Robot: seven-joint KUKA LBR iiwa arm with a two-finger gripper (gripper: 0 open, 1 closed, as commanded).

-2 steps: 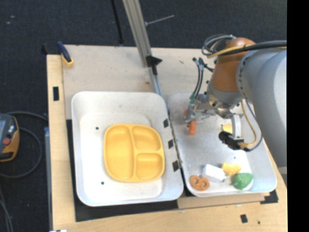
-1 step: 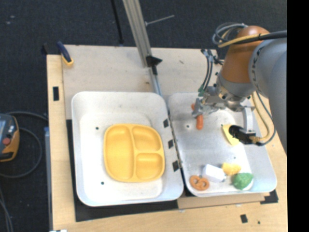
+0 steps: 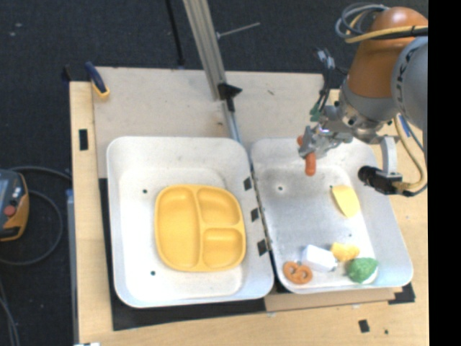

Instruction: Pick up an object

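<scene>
My gripper (image 3: 312,152) hangs over the far part of the right bin (image 3: 288,215). A small orange-red piece (image 3: 310,166) sticks down from between its fingers, which are shut on it. Lower in that bin lie a yellow wedge (image 3: 346,200), a white block (image 3: 317,256), a small yellow item (image 3: 344,251), a green lump (image 3: 362,269) and an orange pretzel shape (image 3: 297,272).
In the left bin (image 3: 130,171) lies a yellow divided tray (image 3: 200,227). A metal post (image 3: 209,49) slants up from behind the bins' shared edge. The arm's grey and orange body (image 3: 378,71) looms over the right bin's far right corner.
</scene>
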